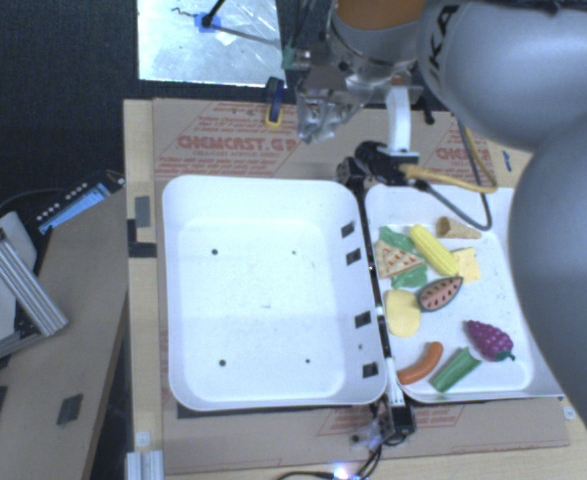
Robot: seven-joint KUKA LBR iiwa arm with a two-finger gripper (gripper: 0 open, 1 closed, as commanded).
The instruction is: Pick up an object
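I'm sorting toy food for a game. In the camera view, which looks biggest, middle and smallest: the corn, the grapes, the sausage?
1. Corn, the longest and biggest.
2. Grapes and sausage look about the same size, so I won't rank them.

Camera view — 1 fixed unit, mounted above the worktop (143,298), looking down at a slant. Moderate range: both white bins fit in frame, left bin (263,293) central, right bin (493,373) partly behind the arm (533,118), which enters from the right — large and near the lens.
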